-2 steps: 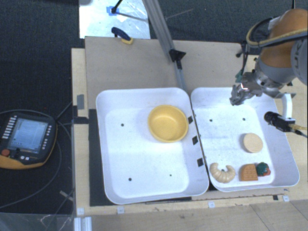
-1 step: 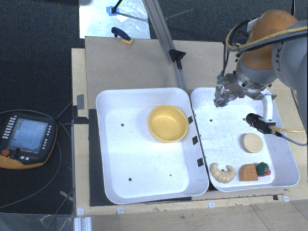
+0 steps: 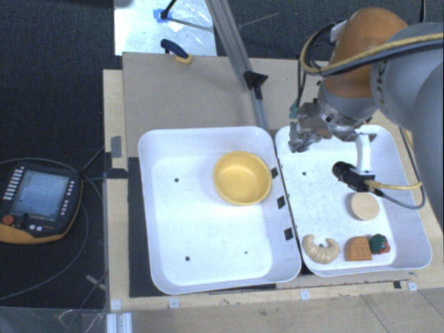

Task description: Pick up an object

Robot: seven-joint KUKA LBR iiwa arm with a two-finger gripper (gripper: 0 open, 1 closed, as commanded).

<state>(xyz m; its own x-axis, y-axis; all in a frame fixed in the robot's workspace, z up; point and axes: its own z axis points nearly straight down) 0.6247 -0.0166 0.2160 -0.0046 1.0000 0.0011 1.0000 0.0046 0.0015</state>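
Observation:
A yellow bowl (image 3: 241,177) sits in the left bin (image 3: 173,214), near its upper right corner. In the right bin (image 3: 409,248) lie a pale round disc (image 3: 364,206), a tan croissant-shaped piece (image 3: 322,248), an orange waffle-like square (image 3: 358,249) and a small red and green item (image 3: 379,243), all toward the near edge. My gripper (image 3: 300,141) hangs over the right bin's far left corner, well away from these objects. Nothing shows between its fingers.
A grey metal pole (image 3: 232,40) slants across the cardboard behind the bins. A blue and yellow clamp (image 3: 175,49) lies at the board's far edge. A teach pendant (image 3: 35,200) rests on the floor at the left.

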